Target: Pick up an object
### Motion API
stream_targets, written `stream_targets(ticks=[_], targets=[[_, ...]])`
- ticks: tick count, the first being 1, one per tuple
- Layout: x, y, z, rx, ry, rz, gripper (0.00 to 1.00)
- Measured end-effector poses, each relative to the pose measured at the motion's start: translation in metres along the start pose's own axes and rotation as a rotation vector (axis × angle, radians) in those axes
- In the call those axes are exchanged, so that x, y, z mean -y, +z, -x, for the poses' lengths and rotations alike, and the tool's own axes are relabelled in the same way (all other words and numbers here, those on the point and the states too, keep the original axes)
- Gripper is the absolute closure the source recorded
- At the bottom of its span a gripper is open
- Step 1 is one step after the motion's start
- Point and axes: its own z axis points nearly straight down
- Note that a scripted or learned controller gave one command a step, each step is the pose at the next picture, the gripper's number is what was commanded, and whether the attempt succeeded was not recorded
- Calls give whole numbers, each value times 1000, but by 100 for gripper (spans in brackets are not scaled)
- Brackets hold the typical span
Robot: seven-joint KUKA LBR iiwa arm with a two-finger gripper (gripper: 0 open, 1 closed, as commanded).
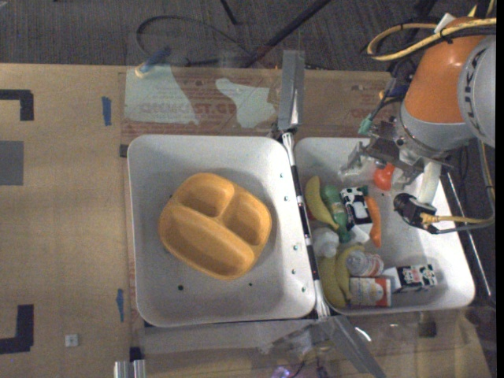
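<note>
We are looking down on a cardboard-topped bench (63,211). An orange divided plate (214,225) is sitting mid left bin (150,235). In the right bin (449,250), bananas (317,201), cartons and a carrot (374,220) are lying at nine o'clock of the gripper (386,164); we cannot tell its grip.

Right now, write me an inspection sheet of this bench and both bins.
Surface: brown bench bearing two white bins side by side, blue tape marks on it.
Job's things: right bin holds two bananas, a carrot, small cartons, a bottle and a red piece, crowded together, many touching.
Clutter: left bin holds one orange sectioned plate, lying flat.
Grippers: tool low over the right bin's far end, near the red piece; nothing seen between its fingers.
Cables: yellow cables loop over the arm; a black connector hangs above the right bin.
Surroundings: dark carpet with black stand legs and a cable loop.
</note>
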Motion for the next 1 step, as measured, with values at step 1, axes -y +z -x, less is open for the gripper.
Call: stream_targets(ticks=[1], targets=[[34,117,45,0,118,0,0]])
